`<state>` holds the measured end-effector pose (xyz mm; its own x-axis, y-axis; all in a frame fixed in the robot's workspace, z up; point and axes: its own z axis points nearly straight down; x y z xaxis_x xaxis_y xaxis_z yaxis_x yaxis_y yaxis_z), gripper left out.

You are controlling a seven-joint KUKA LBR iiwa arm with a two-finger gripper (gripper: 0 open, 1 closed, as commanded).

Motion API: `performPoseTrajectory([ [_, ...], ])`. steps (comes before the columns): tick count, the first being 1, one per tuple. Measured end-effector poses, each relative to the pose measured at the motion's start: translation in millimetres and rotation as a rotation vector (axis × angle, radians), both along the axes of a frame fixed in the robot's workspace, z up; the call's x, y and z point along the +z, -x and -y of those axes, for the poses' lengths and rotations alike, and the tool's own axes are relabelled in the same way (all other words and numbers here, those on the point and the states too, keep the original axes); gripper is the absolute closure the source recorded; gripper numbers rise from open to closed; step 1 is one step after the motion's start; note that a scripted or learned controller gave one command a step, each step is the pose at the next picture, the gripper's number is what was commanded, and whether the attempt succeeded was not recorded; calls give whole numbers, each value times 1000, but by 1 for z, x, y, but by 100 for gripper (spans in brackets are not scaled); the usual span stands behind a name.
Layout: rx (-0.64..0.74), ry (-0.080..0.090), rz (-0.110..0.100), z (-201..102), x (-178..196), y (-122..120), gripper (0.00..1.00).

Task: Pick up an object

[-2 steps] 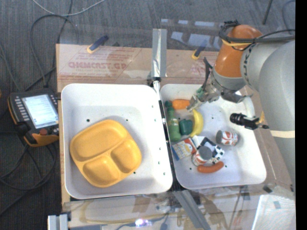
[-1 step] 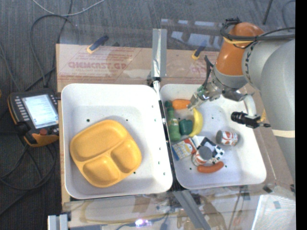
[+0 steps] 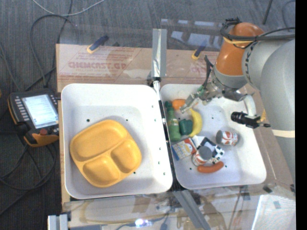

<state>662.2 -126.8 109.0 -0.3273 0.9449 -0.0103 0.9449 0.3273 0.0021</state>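
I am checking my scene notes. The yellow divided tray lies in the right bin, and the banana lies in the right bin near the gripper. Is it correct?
Not quite. The camera view shows the yellow divided tray in the left bin, not the right bin. The banana does lie in the right bin near the gripper.

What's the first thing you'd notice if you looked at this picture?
The big yellow divided tray lying alone in the left bin. Next, the heap of small toys in the right bin, among them a banana and a red sausage, with the gripper hanging over its far end.
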Motion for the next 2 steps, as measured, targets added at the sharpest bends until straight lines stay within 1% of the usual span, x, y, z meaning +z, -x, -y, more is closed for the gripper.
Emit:
performPoseTrajectory([
  [1, 94, -1, 2, -12, -19, 1, 0],
  [2, 94, -1, 8, -12, -9, -1, 100],
])
